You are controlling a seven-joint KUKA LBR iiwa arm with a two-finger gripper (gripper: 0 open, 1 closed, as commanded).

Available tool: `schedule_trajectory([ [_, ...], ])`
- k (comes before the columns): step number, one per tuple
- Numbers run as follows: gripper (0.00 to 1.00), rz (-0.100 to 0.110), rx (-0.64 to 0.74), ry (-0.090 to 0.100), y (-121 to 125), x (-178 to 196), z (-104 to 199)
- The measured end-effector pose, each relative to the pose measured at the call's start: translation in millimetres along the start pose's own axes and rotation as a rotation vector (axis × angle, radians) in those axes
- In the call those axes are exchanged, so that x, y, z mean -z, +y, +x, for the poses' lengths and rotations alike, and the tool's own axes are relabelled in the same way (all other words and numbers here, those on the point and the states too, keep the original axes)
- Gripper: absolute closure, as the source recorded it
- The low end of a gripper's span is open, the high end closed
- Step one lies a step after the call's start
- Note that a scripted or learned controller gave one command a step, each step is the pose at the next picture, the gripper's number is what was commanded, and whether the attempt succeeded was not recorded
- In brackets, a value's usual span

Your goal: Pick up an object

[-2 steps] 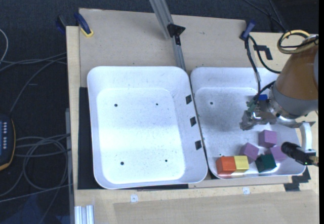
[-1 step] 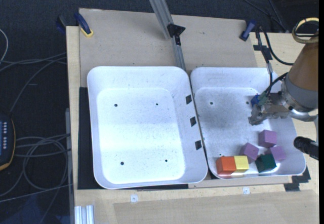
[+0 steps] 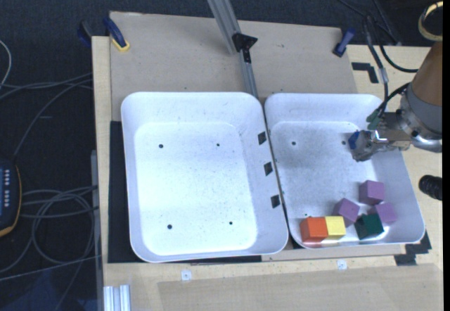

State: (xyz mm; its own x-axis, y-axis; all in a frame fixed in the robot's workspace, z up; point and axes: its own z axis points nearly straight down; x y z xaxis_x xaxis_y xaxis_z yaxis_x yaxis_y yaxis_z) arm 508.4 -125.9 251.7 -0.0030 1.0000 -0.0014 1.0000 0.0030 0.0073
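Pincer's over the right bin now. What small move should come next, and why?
Probably shift the pincer toward the near corner of the right bin, then lower. It hangs above bare bin floor, while the blocks sit clustered closer to the front: the purple blocks, the green block, the yellow block and the orange block. The nearest purple one looks like the easiest target.

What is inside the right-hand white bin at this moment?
The right white bin holds an orange block, a yellow block, a green block and three purple blocks. The gripper covers some floor.
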Motion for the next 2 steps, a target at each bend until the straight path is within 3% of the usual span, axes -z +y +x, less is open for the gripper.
schedule_trajectory([
  [1,1.00,0.007,0.004,0.005,3.8,-6.2,59.8],
  [2,1.00,0.009,0.004,0.005,-11.0,-4.3,111.3],
])
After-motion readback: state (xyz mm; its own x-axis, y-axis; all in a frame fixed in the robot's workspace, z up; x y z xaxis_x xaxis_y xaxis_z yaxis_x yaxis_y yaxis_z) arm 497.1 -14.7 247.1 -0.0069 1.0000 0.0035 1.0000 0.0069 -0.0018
